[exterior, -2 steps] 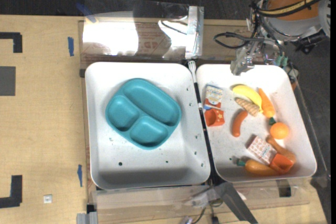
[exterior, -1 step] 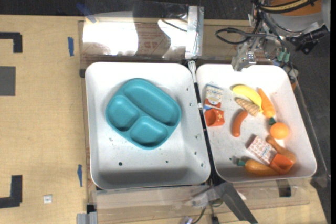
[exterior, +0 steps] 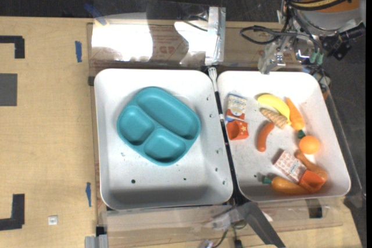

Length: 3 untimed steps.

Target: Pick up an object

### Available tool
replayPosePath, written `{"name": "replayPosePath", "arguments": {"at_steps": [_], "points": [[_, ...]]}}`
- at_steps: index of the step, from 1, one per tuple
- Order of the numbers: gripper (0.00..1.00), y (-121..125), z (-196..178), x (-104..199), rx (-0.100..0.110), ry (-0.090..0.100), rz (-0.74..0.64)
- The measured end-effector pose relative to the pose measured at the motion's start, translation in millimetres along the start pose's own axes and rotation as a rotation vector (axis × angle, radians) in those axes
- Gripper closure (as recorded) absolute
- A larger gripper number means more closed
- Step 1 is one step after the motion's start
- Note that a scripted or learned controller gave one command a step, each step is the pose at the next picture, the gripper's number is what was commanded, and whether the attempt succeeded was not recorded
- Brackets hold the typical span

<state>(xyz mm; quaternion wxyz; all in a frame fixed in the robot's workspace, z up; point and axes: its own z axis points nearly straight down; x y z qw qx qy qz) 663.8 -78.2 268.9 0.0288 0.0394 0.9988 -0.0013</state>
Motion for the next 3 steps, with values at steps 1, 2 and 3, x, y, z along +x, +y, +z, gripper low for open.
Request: {"name": "replayPosePath", "arguments": {"at_steps": [1, 2, 3], "points": [[1.0, 46, -9, 121, -0.001, 0.051, 0.042], [1.0, 58, 37, 181, 0.005, 0.056, 0.215], [1.0, 59, 25, 178, 0.002, 0.045, 0.213]]}}
